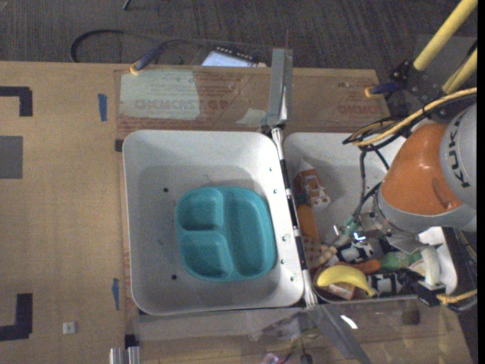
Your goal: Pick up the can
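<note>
Camera view, inspection exchange, reading left to right.

**Inspector:** What is sitting on the left?

**Assistant:** The left bin is holding a teal divided plate, lying flat near its middle. Nothing there is bearing on the task.

**Inspector:** And past the divider?

**Assistant:** The right bin is carrying the clutter. What I am taking for the can, brown with a pale label, is lying on its side against the bin's left wall. An orange stick-shaped item is lying just below it, and a banana is resting near the front edge.

**Inspector:** Where is the arm standing?

**Assistant:** It is reaching in from the right, and its gripper is hanging low over the clutter above the banana. The can is lying to the gripper's left and further back, near but apart from it.

**Inspector:** Is the gripper holding anything?

**Assistant:** I cannot tell. The wrist and cables are masking it, so how far open it is cannot be read.

**Inspector:** Progress?

**Assistant:** I am judging the pick as not yet done: the can is resting in the bin. Aligning over it, gripping and lifting are all remaining.
</note>
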